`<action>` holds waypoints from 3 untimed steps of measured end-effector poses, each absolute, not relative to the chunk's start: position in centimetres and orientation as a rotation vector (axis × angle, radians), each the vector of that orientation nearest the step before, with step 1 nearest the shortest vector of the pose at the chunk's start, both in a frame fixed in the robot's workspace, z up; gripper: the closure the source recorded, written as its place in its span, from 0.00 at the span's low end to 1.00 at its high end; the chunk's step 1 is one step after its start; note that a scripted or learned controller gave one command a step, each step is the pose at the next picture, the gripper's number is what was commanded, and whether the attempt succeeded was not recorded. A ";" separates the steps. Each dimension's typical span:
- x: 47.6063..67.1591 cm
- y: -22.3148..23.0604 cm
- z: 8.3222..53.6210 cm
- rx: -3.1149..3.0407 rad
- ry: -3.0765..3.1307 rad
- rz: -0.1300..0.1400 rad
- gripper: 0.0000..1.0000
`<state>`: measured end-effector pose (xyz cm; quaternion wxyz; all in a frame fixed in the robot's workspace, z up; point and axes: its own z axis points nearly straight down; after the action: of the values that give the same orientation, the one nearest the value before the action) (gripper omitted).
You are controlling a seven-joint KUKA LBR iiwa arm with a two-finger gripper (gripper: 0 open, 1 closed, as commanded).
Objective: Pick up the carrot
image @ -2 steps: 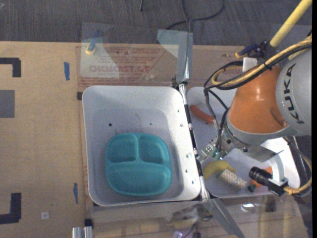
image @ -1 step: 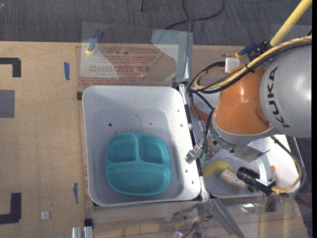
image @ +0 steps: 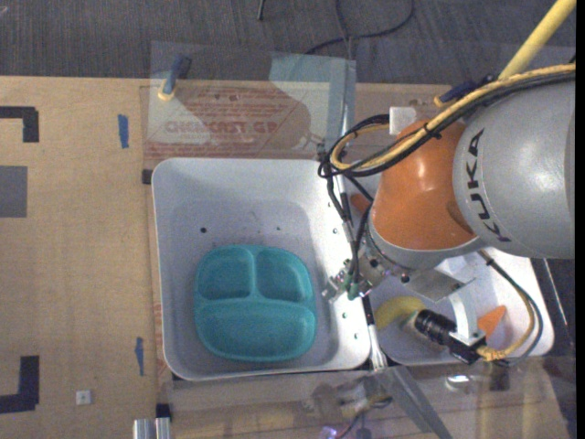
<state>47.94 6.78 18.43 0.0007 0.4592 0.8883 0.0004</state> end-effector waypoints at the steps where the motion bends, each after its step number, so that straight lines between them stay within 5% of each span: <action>1: 48.0 6.5 18.4 1.837 2.546 0.000 1.00; 2: 49.7 9.0 18.4 2.217 2.225 -0.001 1.00; 3: 47.8 6.7 18.3 2.651 1.691 -0.008 1.00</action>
<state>47.84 6.72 18.34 -0.0013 0.8431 0.5378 -0.0025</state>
